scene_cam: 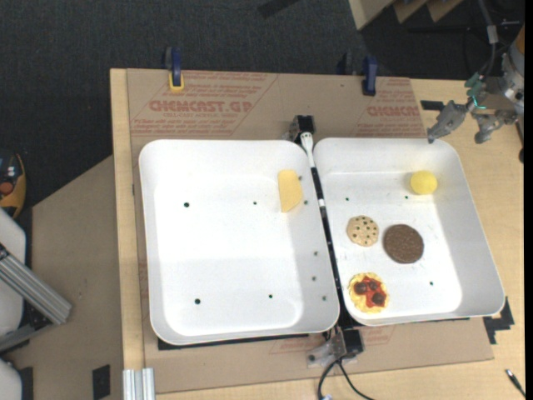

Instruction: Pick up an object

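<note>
The right bin (475,223) holds a yellow ball (423,182) near its far right corner. A chocolate-chip cookie (362,230), a dark brown round cookie (403,243) and a small yellow tart with red topping (369,292) lie nearer the front. A pale yellow slab (290,191) rests in the left bin (158,248) against its right wall. My gripper (456,135) hovers beyond the right bin's far right corner, over the bench. Its fingers are spread open with nothing between them, and it is apart from every object.
Both bins sit on a brown cardboard sheet (250,102) held by two blue clamps (174,59) at the far edge. A black clip (303,127) joins the bins at the back; cables (337,361) trail at the front. Metal framing (33,294) stands at the left.
</note>
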Tool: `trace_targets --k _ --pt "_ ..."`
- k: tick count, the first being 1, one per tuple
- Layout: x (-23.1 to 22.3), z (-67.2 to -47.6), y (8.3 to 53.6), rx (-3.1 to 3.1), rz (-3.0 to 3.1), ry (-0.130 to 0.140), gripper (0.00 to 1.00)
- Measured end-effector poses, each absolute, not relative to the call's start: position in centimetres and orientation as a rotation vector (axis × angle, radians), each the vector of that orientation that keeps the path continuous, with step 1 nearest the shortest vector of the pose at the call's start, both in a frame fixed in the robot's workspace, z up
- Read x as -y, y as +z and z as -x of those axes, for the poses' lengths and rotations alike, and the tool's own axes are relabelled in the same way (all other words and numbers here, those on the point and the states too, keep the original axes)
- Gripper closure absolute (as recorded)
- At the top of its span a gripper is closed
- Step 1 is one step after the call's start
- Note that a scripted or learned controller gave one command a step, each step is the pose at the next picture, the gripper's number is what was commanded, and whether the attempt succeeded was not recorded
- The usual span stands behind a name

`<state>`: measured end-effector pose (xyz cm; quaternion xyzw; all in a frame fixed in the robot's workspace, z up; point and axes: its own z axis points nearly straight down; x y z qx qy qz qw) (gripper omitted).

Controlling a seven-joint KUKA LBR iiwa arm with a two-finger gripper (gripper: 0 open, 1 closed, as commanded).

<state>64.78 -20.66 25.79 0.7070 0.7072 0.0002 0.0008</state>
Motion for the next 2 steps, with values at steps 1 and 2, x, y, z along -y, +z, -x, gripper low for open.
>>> trace_targets --k 1,2 --pt "20.7 -64.9 26.9 -2.218 -2.216 0.003 1.0" --pt "13.3 -66.9 33.8 -2.226 -2.206 0.012 1.0"
